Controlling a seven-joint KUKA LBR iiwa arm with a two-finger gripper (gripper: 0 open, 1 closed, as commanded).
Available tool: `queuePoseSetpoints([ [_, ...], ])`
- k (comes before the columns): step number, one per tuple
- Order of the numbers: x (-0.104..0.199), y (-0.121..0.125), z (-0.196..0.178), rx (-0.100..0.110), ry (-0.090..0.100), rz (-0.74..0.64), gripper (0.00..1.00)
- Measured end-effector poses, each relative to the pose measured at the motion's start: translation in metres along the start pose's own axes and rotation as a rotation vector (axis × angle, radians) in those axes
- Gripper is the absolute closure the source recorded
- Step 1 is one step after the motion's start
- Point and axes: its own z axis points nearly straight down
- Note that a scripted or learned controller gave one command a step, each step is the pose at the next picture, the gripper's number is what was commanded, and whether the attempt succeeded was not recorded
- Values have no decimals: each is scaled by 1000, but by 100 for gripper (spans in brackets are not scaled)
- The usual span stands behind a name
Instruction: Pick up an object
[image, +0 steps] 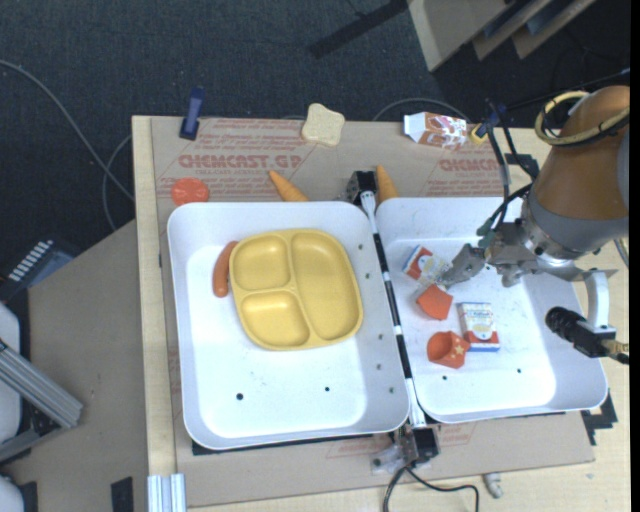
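Two white bins are seen side by side: the left bin (200, 380) and the right bin (540, 390). In the left bin one yellow divided plate (296, 288) is set toward 12 o'clock of the bin's middle, and one sausage (222, 270) lies touching the plate's rim at 9 o'clock.

Four small items are counted in the right bin: a blue-and-white packet (420, 263) at about 10 o'clock of the bin's middle, an orange block (434, 301) just below it, a red cup-like piece (447, 349) toward 7 o'clock, and a small carton (479, 326) just beside that piece.

Above the bins, on the board, one slice of bread (323, 124), one carrot (287, 187) and one red disc (187, 190) are seen.

The arm (585, 170) is brought in from 3 o'clock, bent down over the right bin. The gripper (466, 266) is angled toward 9 o'clock, just beside the packet and above the orange block. Nothing is seen between its fingers; whether they are spread or closed cannot be told.
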Motion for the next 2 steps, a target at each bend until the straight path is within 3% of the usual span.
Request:
queuePoseSetpoints([
  [1,8,11,98,-5,0,0,0],
  [2,9,16,109,-4,-2,0,0],
])
